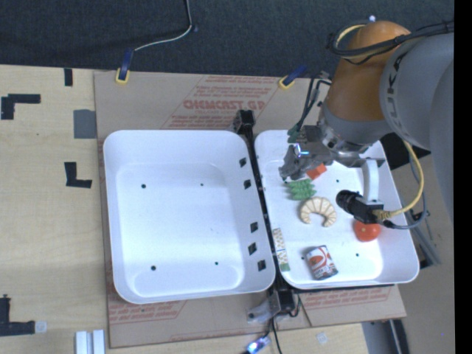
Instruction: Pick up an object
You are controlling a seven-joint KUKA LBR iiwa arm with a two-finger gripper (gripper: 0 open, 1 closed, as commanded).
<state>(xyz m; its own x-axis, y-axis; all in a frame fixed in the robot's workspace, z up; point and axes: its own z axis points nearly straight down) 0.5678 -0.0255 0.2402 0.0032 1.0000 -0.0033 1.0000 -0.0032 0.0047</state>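
Note:
My gripper (293,167) is low over the back left part of the right bin (391,271), reaching in from the right. A green leafy toy (299,190) lies just below it, very close to or touching its tip. A small orange-red piece (317,172) sits right beside the gripper on its right. Nearer the front lie a tan croissant (318,211), a red tomato-like ball (366,231) and a small red and white can (321,262). Whether anything sits inside the gripper is hidden by its dark body.
The left bin (118,220) stands beside the right one, with black clips along their shared edge. A narrow yellowish strip (279,246) lies along the right bin's left wall. Both bins rest on a cardboard sheet (214,102).

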